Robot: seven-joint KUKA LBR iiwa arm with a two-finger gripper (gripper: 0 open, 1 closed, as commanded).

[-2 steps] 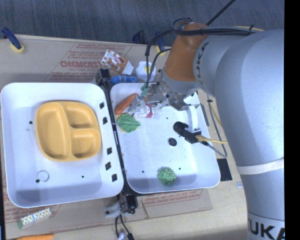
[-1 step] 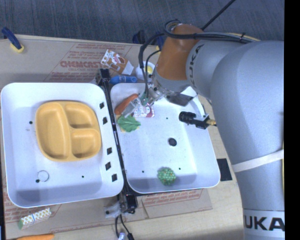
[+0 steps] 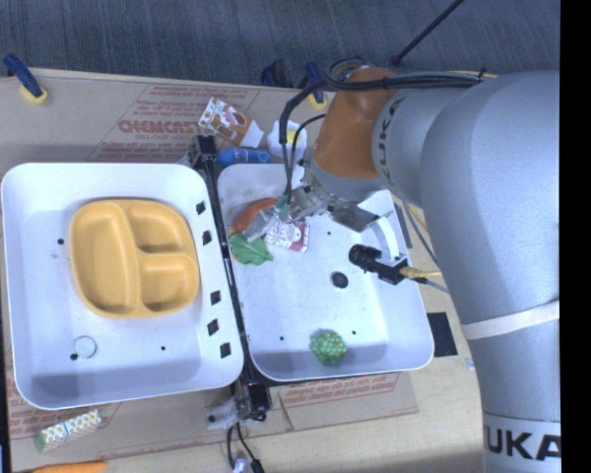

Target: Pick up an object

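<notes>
One fixed camera looks down at a slant on the table (image 3: pixel 128 106) from above. Both white bins (image 3: pixel 39 382) fit within its frame. The arm (image 3: pixel 492 215) looms near the lens at right.

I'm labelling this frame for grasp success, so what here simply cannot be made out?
- Gripper, camera view: the arm's grey and orange wrist covers it from above, so its state is unreadable.
- Red-and-white printed packet: partly under the gripper; contact unclear, print too small.
- Orange carrot-shaped toy: its right end is hidden by the packet and gripper.
- Small round green speckled ball: surface detail blurred.
</notes>
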